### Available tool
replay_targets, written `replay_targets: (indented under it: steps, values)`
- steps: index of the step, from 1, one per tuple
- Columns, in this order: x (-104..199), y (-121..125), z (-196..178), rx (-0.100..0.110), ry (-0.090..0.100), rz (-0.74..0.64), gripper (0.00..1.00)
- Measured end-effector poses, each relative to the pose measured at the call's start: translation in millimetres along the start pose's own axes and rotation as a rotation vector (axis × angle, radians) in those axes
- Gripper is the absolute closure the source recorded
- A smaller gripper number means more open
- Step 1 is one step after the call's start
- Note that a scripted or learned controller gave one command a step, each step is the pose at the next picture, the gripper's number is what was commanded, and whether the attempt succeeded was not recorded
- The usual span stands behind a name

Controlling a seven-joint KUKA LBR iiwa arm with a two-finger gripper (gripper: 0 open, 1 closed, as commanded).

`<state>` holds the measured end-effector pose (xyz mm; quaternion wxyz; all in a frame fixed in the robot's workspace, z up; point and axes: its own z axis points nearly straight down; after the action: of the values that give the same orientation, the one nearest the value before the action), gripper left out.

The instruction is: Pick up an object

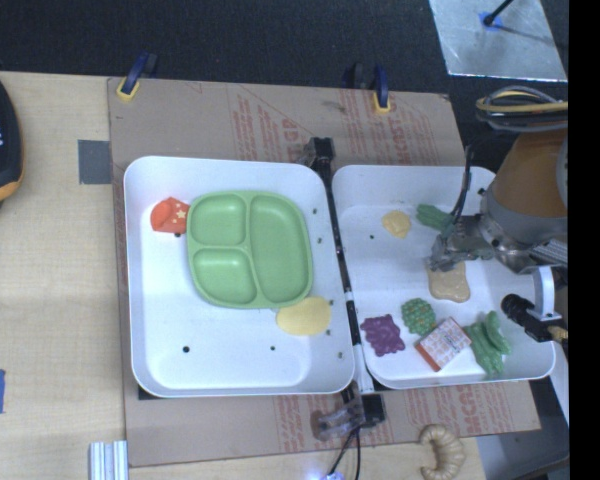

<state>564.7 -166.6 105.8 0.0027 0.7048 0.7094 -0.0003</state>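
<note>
My gripper (446, 252) hangs low in the right bin (360, 268), just above the upper edge of a flat tan piece (451, 287). A dark green piece (431, 214) lies right behind the gripper, and a small yellow piece (397, 224) lies to its left. Along the front of that bin lie a purple grape bunch (383, 334), a round green piece (418, 315), a red and white packet (444, 344) and a green vegetable (490, 341). Nothing shows held in the gripper.
The left bin (150, 358) holds a green divided plate (250, 248), a red piece (169, 215) at its left and a pale yellow piece (304, 316) at its front right. A tan curled thing (442, 450) lies on the bench in front of the bins.
</note>
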Motion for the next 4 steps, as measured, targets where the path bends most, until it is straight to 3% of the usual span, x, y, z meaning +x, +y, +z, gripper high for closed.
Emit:
replay_targets:
  steps: [1, 2, 3, 4]
  values:
    - [0.2, -0.2, 0.6, 0.001, 0.0, -0.001, 0.0]
    - [-43.4, -7.9, 14.4, 0.004, 0.001, 0.006, 0.0]
    - [15.1, -32.0, 14.3, 0.011, 0.007, -0.001, 0.0]
    - [24.2, 19.0, 13.4, 0.002, 0.004, 0.0, 0.0]
